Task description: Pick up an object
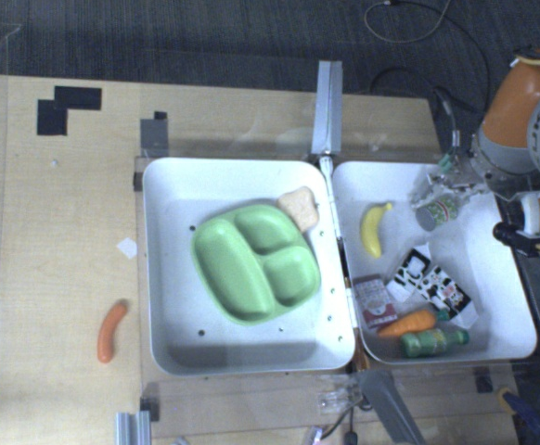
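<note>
- Gripper (448,185) sits low over the far right corner of the right bin (520,341), at a small greenish cup-like object (439,211). Blur there; cannot tell how far the fingers are spread or whether they have anything.
- Other candidates in the right bin: banana (372,229) near the left wall, patterned black-and-white packet (428,281) mid-bin, carrot (409,323) and green can (434,341) touching along the near wall, small red-brown packet (372,299) beside them.
- Left bin (159,248) carries a green divided plate (256,262); a tan piece (299,207) rests at its far edge.
- Orange sausage-shaped item (110,330) lies on the worktop (57,248), outside both bins.
- Judgement: the arm is working the corner item; the walls crowd the approach.
</note>
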Available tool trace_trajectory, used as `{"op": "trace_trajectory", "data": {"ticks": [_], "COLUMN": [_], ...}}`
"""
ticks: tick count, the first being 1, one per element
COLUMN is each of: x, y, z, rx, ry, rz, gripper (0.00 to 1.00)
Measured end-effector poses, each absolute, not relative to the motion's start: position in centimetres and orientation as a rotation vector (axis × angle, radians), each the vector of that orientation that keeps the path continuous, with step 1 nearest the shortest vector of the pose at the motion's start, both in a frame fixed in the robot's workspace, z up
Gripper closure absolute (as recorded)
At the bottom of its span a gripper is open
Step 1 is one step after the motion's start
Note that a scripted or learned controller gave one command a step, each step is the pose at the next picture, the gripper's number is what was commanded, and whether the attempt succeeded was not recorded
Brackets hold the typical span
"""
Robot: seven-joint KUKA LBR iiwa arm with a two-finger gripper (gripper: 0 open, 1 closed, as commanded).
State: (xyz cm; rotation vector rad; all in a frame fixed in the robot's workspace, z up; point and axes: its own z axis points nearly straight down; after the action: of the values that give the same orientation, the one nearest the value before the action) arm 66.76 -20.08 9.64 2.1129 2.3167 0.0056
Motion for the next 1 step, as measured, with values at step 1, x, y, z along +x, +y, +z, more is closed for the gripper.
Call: {"op": "trace_trajectory", "data": {"ticks": [1], "x": [67.03], "y": [-19.93], "z": [10.97], "rx": [2.099], "ry": [2.319], "rz": [0.009], "gripper": [1.0]}}
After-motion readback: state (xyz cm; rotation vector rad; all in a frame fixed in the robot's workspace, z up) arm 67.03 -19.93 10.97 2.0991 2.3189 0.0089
